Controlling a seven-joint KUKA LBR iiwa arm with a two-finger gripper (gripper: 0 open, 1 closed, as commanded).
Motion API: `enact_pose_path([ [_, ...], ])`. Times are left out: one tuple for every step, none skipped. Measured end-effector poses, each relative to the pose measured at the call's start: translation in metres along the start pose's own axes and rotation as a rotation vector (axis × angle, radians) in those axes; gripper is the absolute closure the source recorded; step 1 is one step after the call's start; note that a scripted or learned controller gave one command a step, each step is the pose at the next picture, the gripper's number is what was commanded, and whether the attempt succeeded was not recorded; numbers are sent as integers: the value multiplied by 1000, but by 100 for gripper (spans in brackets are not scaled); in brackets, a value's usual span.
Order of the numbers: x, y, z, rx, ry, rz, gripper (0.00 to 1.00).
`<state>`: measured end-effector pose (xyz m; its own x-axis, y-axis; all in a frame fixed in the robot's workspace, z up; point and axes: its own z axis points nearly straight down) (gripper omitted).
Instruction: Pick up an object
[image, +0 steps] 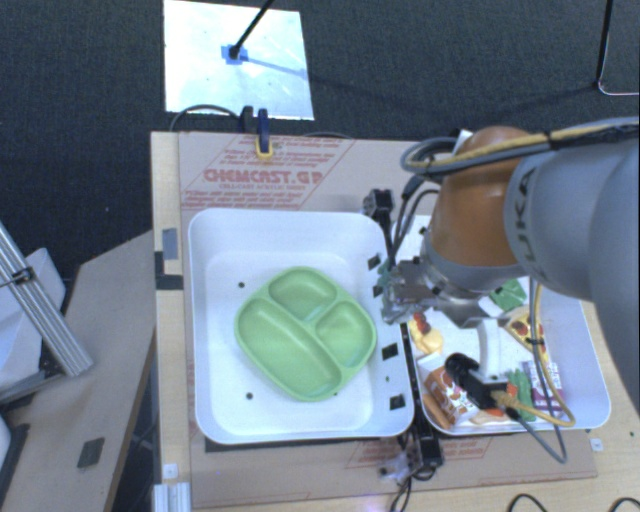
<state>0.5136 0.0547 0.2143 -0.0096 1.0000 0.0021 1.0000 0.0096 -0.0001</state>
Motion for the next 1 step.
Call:
enact_pose_path([
  [-2, 8, -17, -3, -2, 4, 100],
])
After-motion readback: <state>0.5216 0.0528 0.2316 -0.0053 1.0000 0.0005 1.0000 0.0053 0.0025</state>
